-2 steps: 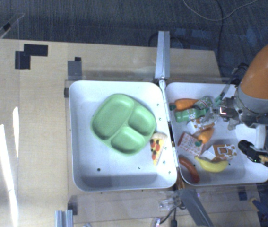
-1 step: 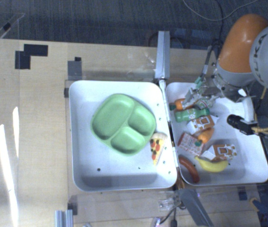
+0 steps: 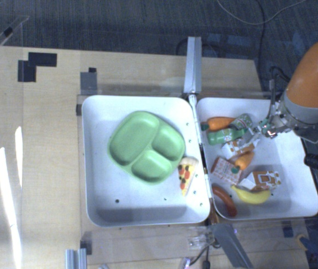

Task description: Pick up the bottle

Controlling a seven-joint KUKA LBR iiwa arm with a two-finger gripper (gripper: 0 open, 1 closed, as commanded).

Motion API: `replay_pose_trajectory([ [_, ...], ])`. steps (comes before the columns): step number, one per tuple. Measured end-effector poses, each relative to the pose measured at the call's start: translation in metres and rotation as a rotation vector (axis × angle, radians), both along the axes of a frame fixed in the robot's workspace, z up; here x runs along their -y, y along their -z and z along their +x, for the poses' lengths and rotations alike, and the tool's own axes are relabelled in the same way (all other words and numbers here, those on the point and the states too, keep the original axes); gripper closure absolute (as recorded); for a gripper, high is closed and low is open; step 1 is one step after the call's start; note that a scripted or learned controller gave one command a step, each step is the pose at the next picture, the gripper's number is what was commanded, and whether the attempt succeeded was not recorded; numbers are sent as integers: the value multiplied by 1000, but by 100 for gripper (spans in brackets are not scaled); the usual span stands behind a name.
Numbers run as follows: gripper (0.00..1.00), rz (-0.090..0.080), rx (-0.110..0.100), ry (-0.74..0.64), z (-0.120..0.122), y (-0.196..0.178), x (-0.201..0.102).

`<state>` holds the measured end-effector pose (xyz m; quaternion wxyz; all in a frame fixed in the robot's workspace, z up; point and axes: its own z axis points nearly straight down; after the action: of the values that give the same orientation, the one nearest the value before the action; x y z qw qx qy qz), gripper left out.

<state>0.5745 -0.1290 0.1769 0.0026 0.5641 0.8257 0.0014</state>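
Observation:
The green bottle (image 3: pixel 226 135) lies on its side in the upper left part of the right bin (image 3: pixel 307 206), between an orange carrot (image 3: pixel 220 122) and a small printed carton. My gripper (image 3: pixel 262 129) hangs low over the same bin, just right of the bottle's right end and close to it. The grey wrist and orange band (image 3: pixel 314 77) rise behind it at the right. Nothing is seen held in the gripper.
The right bin also holds a second carrot (image 3: pixel 243 160), a brown packet (image 3: pixel 225 170), a banana (image 3: pixel 252 195), a sausage (image 3: pixel 225 199) and a white carton (image 3: pixel 266 178). The left bin (image 3: pixel 100 206) holds a green divided plate (image 3: pixel 146 145) and a pizza slice (image 3: pixel 187 174).

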Motion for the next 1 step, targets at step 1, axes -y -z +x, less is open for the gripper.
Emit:
replay_pose_trajectory([
  [1,0,-5,19,-88,-36,72,-38],
])
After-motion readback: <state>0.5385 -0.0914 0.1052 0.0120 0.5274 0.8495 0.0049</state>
